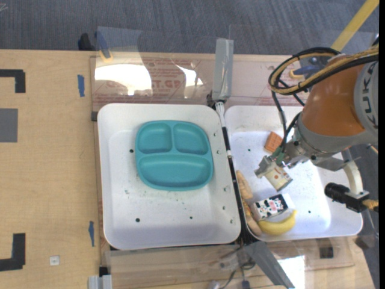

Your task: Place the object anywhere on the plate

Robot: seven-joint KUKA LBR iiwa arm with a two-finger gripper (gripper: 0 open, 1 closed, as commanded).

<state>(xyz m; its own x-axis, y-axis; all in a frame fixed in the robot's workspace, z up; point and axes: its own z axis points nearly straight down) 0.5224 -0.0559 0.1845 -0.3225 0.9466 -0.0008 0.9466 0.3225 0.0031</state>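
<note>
- Reaching in from the right, grey arm (343, 116) with orange band is over the right bin (313, 218).
- gripper (274, 168) sits low over the middle of the right bin; a small tan and white block (277, 176) is at its tip, looks pinched between the fingers, so jaws narrow around it.
- teal plate (174, 154), three compartments, lies in the left bin (120, 215), upper middle; nothing on it.
- block is in the right bin zone, well apart from the plate, across the divider between bins.
- orange piece (274, 141) lies just above the gripper on the bin floor.
- yellow banana (278, 224) at the front of the right bin, black-and-white patterned item (270, 207) touching it on top.
- tan bread-like piece (245, 188) along the right bin's left wall.
- black and yellow cables (301, 71) loop above the wrist.
</note>
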